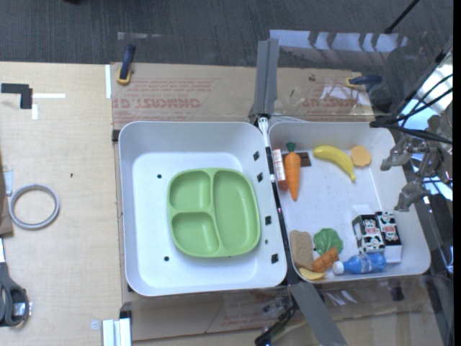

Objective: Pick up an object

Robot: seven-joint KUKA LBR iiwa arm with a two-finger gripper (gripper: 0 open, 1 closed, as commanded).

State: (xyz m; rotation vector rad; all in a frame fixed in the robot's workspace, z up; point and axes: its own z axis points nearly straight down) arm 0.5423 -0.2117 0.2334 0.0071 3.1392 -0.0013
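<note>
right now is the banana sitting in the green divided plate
No, the banana lies in the right bin, near its far wall between the carrot and an orange slice, while the green plate is in the left bin.

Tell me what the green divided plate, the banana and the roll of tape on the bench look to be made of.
Green divided plate: likely moulded plastic, with a smooth, even colour and soft sheen. Banana: probably a plastic toy, uniformly yellow and unblemished. Roll of tape: a thin grey-white ring, perhaps paper or plastic film; too small to tell.
</note>
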